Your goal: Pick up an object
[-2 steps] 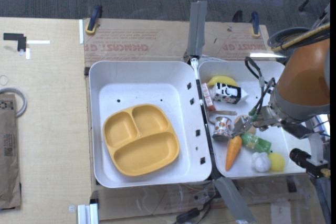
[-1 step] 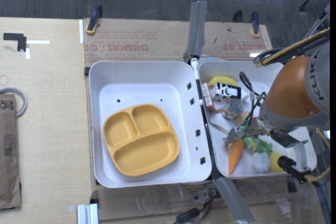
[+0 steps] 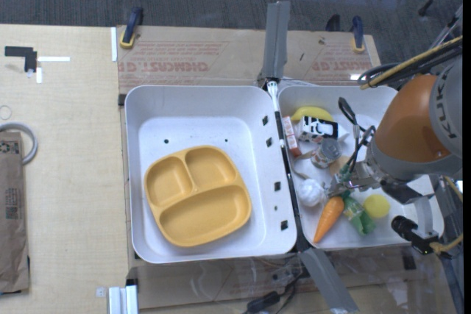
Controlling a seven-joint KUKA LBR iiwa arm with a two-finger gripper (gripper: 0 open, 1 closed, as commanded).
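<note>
Over the right-hand bin (image 3: 291, 95) the arm (image 3: 416, 125) has its claw (image 3: 352, 179) low among a heap of small things, just above the leafy end of a toy carrot (image 3: 329, 218), so I judge the step in hand to be the reach for a grasp; whether the claw is spread or closed, or has anything in it, I cannot tell, since the wrist and clutter hide it. The carrot, the likeliest pick, lies in the near part of that bin, orange and tapered, point toward the near rim, green top beside a yellow ball (image 3: 377, 206). A white lump (image 3: 310, 192) sits just beside it, a banana (image 3: 310, 114) farther back. Next would be a clean close on the carrot's thick end, then a straight lift. A yellow divided plate (image 3: 197, 195) rests in the left bin (image 3: 134, 158).
</note>
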